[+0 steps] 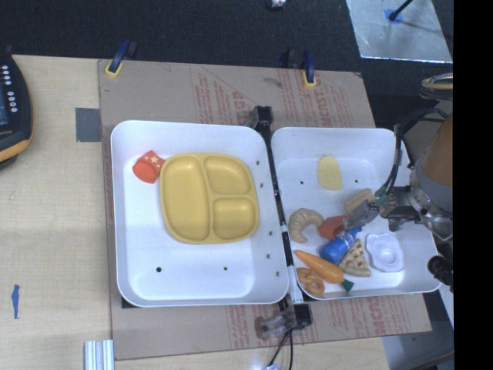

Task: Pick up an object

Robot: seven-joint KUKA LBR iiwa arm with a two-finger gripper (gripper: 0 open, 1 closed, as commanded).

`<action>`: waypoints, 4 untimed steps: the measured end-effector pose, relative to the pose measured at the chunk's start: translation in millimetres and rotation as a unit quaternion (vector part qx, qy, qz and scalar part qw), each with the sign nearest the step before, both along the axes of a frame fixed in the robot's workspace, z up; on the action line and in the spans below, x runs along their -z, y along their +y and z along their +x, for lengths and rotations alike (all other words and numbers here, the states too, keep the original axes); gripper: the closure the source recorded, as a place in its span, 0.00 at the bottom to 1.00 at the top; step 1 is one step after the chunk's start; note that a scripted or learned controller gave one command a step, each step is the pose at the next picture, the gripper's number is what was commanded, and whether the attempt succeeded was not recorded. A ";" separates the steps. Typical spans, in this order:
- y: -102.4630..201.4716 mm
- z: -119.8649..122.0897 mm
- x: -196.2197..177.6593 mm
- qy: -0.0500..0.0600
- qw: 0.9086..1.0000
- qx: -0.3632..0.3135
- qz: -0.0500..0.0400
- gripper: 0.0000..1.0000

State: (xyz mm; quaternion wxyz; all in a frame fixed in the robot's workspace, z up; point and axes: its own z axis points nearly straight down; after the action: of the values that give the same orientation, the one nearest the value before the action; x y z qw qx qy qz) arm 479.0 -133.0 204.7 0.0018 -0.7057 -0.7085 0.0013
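Observation:
The right bin [308, 139] holds several toy foods: a pale yellow piece [330, 173], a tan croissant [303, 223], a red piece [332, 227], a blue piece [336, 249], an orange carrot [320, 267], a pizza slice [356, 260], a white fried egg [384, 253] and a tan bread piece [358, 200]. My gripper [359, 217] reaches in from the right and sits low over the bin, just above the blue piece and beside the red one. The tan bread piece lies right behind it. I see nothing clearly held.
The left bin [123, 206] carries a yellow divided plate [208, 197] and a red strawberry [147, 167] at its back left. A control pendant [11, 106] lies at the bench's left edge. Clamps [308, 72] pin the cardboard at the back.

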 end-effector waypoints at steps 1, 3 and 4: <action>-14.3 81.4 26.0 -0.004 1.000 -0.002 -0.001 0.00; 18.3 179.4 102.2 -0.004 1.000 -0.002 0.000 0.00; -22.9 124.3 113.7 0.002 1.000 0.002 -0.001 0.00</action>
State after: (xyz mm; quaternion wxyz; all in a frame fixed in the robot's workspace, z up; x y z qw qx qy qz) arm 603.3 -156.0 91.0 0.0028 -0.7070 -0.7072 0.0035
